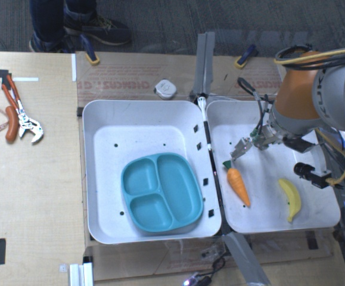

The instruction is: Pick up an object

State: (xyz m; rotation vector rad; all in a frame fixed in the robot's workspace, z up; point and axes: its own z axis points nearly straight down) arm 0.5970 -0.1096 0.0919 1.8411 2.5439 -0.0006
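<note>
Carrot (238, 186) lies in the right bin (315, 222), near its left wall, green top pointing up toward the gripper (239, 150). A banana (290, 199) lies further right in the same bin, well apart from the carrot. The left bin (95, 136) holds a teal tray (160, 191) with three compartments, nothing in them.

The arm (303, 94) reaches in from the right, and the gripper hangs just above and beside the carrot's leafy end. How wide it stands I cannot tell; the tip is small and partly blurred against the white floor. Nothing shows between its tips, so it carries nothing as far as I can judge.

This looks like the approach step, before any grasp. The carrot seems the likely target, being nearest. The next move calls for shifting the tip down along the carrot toward its thicker middle, turning the wrist so the closing direction crosses the carrot's narrow width, then lowering to the bin floor before closing. The bin wall just left leaves little room on that side.
</note>
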